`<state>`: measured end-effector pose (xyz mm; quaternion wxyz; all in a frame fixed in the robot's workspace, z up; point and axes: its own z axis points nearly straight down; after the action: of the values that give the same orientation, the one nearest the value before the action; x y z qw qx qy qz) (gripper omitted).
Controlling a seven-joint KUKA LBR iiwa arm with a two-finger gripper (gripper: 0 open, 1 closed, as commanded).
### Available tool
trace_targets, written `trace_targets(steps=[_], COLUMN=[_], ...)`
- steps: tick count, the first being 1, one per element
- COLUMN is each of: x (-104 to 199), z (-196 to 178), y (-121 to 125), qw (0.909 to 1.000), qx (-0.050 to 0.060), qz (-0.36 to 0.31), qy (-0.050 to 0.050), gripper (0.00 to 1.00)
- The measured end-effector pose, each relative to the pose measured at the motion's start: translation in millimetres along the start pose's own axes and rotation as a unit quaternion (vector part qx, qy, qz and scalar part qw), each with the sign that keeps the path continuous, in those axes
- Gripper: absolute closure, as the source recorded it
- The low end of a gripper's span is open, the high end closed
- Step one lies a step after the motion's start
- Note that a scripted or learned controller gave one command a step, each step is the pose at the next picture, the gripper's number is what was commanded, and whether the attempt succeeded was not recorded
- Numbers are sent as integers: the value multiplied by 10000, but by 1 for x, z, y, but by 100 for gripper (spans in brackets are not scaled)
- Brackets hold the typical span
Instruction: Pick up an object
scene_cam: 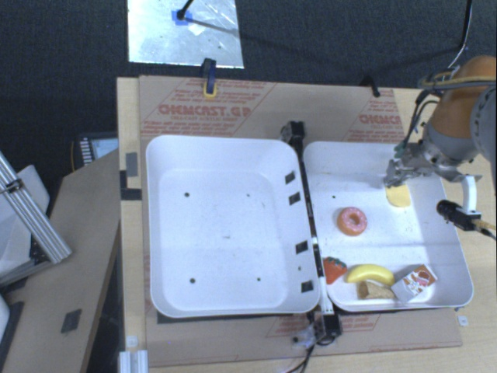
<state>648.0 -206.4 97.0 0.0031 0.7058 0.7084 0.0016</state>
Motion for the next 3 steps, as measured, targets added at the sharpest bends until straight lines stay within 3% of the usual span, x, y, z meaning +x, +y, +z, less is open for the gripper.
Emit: trace_targets(steps=[1,2,3], x=[67,126,121], z=[-32,-36,-47], y=[14,23,23], qw=[10000,10000,10000], qx=[6,18,7], qz=[-32,-33,-14], qy=[8,20,10], gripper=[100,100,100])
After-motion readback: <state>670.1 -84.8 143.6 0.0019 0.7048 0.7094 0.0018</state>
